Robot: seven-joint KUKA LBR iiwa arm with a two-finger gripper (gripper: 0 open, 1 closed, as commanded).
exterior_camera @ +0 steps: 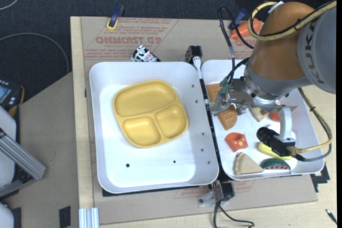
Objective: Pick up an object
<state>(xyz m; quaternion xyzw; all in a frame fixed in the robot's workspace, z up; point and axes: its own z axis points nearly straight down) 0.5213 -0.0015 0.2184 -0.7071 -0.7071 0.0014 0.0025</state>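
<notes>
Watermelon slice (277,164) and sandwich wedge (247,163) aside, I see my pincer (228,105) low over the brown block (227,117) in the right bin (309,115), directly beneath it; opening can't be judged.

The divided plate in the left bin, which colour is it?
The plate is plain yellow, best seen in the camera view, lying in the white left bin.
</notes>
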